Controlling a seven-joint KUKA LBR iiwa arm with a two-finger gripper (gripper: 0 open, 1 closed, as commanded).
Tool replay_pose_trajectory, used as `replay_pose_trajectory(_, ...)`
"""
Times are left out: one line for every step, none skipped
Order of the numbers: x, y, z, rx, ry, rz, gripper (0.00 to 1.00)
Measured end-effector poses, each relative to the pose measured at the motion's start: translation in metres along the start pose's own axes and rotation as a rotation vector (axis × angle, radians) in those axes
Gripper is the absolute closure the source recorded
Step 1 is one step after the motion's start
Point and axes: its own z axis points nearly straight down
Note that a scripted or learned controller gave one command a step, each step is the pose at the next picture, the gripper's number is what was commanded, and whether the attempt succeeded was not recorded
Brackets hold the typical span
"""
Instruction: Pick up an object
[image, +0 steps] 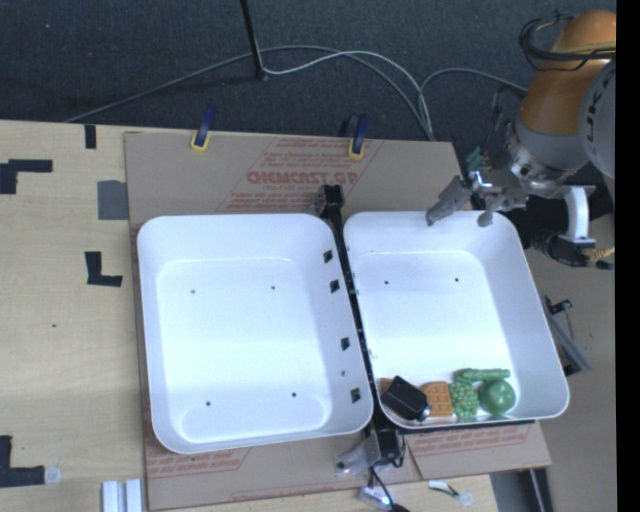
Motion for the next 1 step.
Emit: replay_pose_trajectory(0.0127,-0.0841,0.0492,0.005,0.001,0.001,0.0)
